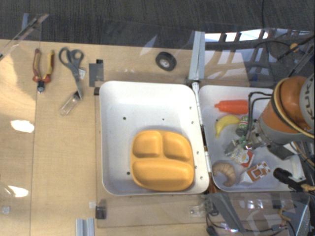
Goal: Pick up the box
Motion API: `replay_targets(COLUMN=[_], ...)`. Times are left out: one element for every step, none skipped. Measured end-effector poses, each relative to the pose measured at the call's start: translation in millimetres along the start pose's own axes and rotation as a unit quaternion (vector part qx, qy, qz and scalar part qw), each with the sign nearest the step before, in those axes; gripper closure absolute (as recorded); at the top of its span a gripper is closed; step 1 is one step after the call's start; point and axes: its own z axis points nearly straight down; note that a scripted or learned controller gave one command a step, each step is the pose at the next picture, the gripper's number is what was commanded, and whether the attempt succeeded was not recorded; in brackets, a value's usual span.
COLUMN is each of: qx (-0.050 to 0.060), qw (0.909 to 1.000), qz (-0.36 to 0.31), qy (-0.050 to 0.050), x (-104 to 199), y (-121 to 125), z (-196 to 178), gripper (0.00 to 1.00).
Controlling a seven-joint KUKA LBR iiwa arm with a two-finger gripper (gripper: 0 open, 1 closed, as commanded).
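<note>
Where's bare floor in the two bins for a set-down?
Left bin: free across the back and down the left side of the yellow tray. Right bin: crowded, with orange carrot, banana, croissant, small box and the gripper among them; only a narrow strip by its left wall.

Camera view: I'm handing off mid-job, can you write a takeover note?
Gripper: low in the right bin; grip state unclear.
Box: small orange-and-white carton, flat near that bin's front, beside the croissant; nothing shows it gripped.
Also there: banana, orange carrot-like item, crumpled wrapper.
Left bin: yellow divided tray.
Done: nothing. Left: grasp and lift the box.
</note>
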Motion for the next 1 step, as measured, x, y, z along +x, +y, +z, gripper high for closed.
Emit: replay_targets(qx=[0.009], qw=[0.9996], qz=[0.025], qy=[0.006], x=[91.2], y=[10.2], z=[-107.7], gripper=[1.0])
